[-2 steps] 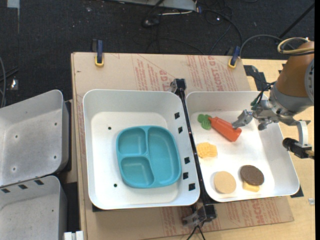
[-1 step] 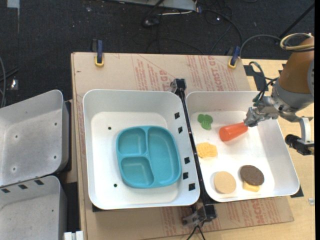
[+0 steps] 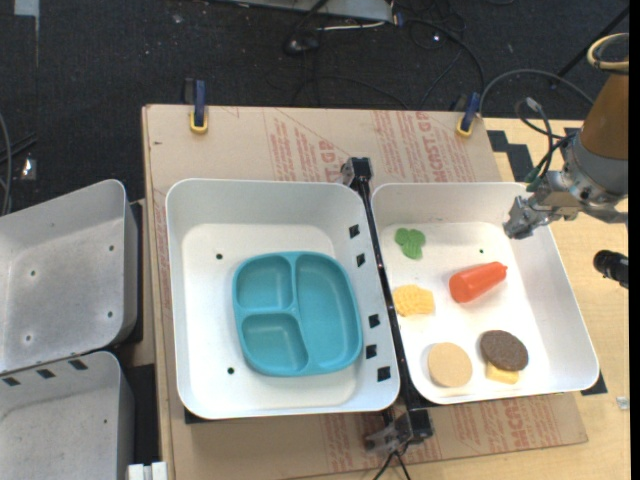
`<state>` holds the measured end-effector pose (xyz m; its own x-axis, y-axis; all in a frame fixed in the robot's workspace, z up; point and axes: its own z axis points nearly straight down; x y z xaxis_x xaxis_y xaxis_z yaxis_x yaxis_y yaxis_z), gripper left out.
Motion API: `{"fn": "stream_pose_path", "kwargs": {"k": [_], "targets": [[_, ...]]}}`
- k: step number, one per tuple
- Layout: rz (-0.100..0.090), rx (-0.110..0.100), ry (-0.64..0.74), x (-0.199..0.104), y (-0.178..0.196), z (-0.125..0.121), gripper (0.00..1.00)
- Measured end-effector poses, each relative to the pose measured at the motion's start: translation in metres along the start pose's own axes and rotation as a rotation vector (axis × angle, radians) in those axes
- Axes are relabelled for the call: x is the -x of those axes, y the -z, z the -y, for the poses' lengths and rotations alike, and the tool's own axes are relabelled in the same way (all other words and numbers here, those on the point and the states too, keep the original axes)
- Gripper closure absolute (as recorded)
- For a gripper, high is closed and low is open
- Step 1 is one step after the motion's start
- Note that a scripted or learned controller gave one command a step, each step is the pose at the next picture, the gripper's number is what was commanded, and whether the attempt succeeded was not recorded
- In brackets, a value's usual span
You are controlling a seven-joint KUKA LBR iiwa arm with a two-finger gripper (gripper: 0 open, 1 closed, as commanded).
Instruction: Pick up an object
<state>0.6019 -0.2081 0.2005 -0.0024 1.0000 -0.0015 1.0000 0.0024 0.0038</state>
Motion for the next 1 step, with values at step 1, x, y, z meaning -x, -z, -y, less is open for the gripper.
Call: {"fn": "stream_pose_path", "kwargs": {"k": [1], "targets": [[0.001, 0.003, 0.001, 0.0011, 0.0635, -0.0049, 1.0]]}}
